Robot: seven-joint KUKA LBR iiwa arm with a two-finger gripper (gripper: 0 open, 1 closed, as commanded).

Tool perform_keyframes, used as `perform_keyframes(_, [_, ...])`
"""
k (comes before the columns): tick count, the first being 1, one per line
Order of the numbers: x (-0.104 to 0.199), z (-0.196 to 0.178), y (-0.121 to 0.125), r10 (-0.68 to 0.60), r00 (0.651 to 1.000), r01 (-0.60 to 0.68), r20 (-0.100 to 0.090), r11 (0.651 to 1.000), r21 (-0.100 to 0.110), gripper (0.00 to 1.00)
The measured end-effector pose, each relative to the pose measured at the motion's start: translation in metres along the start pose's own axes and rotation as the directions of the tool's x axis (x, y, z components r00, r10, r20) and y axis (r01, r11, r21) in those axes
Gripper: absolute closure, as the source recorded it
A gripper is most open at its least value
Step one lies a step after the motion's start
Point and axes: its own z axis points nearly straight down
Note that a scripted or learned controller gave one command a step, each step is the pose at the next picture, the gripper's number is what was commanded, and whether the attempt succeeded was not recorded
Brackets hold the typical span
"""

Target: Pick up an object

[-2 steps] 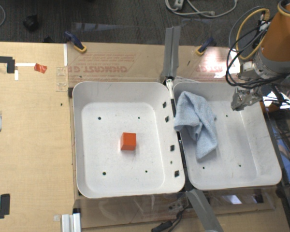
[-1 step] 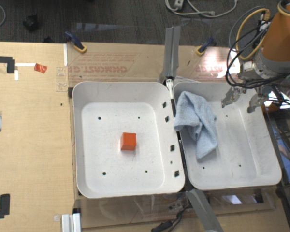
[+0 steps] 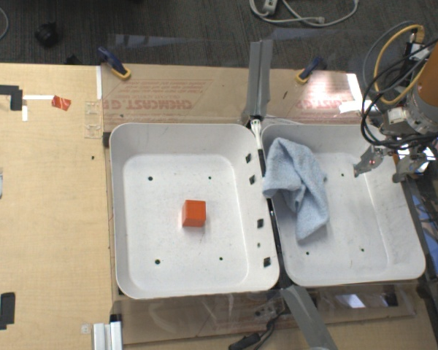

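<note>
I saw the end effector [image 3: 384, 164] hanging open and empty over the right bin's [image 3: 365, 268] far right corner. The light blue cloth [image 3: 301, 184] lay crumpled to its left, and the orange block [image 3: 194, 214] sat farther left, in the left bin [image 3: 131, 268].

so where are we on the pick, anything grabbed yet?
Nothing done yet. The orange block sits alone in the left bin, and the blue cloth lies in the right bin. The gripper hovers open at that bin's far right edge, holding nothing. Approach, grasp and lift remain.
</note>
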Motion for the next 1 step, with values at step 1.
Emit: perform_keyframes(1, [0.0009,0.0842,0.0477,-0.174,0.985,0.174,0.008,0.985,-0.004,0.0])
